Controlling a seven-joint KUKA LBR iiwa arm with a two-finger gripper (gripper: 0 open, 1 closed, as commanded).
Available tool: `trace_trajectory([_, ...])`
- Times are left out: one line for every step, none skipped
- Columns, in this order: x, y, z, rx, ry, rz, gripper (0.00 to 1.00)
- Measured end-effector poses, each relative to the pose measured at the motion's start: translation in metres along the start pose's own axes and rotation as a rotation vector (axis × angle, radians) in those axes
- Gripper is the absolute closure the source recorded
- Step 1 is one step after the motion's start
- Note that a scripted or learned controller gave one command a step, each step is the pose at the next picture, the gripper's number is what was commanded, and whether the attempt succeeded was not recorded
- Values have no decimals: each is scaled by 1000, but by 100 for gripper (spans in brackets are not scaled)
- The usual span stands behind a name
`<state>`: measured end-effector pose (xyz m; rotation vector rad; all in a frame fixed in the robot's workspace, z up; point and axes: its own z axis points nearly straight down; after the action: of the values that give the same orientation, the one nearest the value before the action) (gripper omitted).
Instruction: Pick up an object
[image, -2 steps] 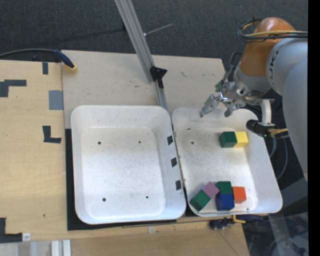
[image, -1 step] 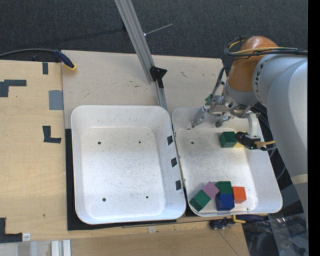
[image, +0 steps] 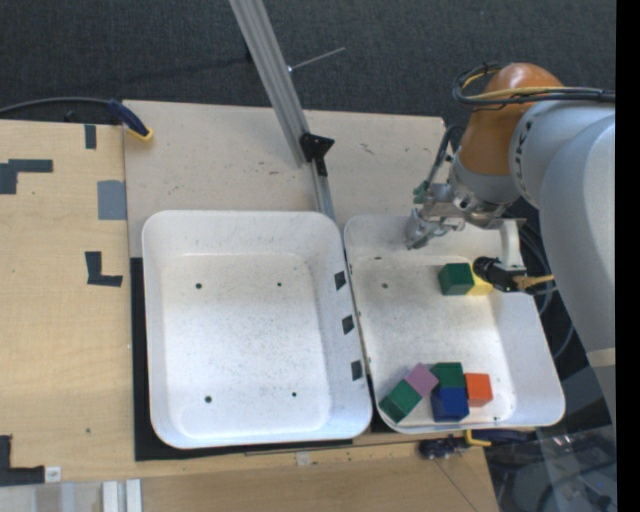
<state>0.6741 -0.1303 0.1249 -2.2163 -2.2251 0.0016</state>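
Your arm (image: 560, 140) is cut off by the right edge of the view. The end effector (image: 420, 232) is small and blurred, so its state cannot be told. A yellow block (image: 483, 286) sits mostly hidden behind the green cube (image: 456, 279). In the near cluster, a second green block (image: 449, 375) is partly covered by the blue cube (image: 450, 403).

A pale wooden surface (image: 60, 330) carrying dark grey tape patches (image: 112, 200), a blue-and-yellow clamp (image: 131, 120) gripping a black cable (image: 50, 104) at its far edge, and a slanted aluminium rail (image: 275, 80) with a black bracket (image: 316, 148) lies against dark carpet (image: 380, 50).
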Motion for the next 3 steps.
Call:
trace_trajectory([-1,-2,-43,-5,0,3,100])
trace_trajectory([-2,-4,-107,-8,-1,2,100])
trace_trajectory([-4,-6,-151,-6,-1,3,100])
